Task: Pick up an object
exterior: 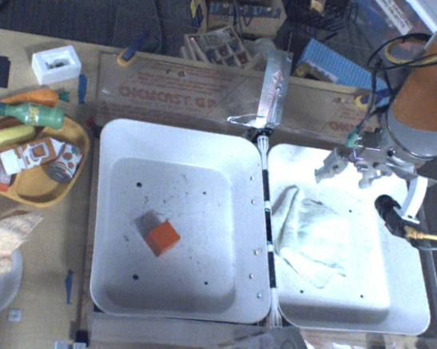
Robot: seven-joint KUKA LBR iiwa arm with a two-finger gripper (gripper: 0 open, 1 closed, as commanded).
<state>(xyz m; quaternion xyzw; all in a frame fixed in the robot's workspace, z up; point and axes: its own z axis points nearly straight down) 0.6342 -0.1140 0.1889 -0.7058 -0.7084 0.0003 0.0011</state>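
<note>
Camera view, gripper: the gripper (349,170) is seen above the far edge of the right bin (416,318), hanging under the grey and orange arm (431,95). Two fingers are spread wide apart, and nothing is seen between them.

Camera view, right bin: a white cloth (307,230) is laid crumpled on the bottom, toward the left wall. The gripper is just beyond it on the far side, so the cloth is judged to be the nearest thing for a pick.

Camera view, left bin (107,275): an orange block (164,238) is placed near the middle, touching a small grey piece (148,222) on its far-left side. It is well apart from the gripper, the wall between the bins being in the way.

Camera view, why so placed: things are kept inside the bins, probably so that they stay within reach of the arm and cannot roll off the bench.

Camera view, left of the bins: a yellow bowl (38,193) with toy food and a green bottle (32,114) is set aside, and a white box (56,64) is beyond it.

Camera view, writing: red letters are printed on the board (173,95) beyond the left bin, but they are too faint to be read with certainty. The small packets in the bowl carry labels which cannot be read.
</note>
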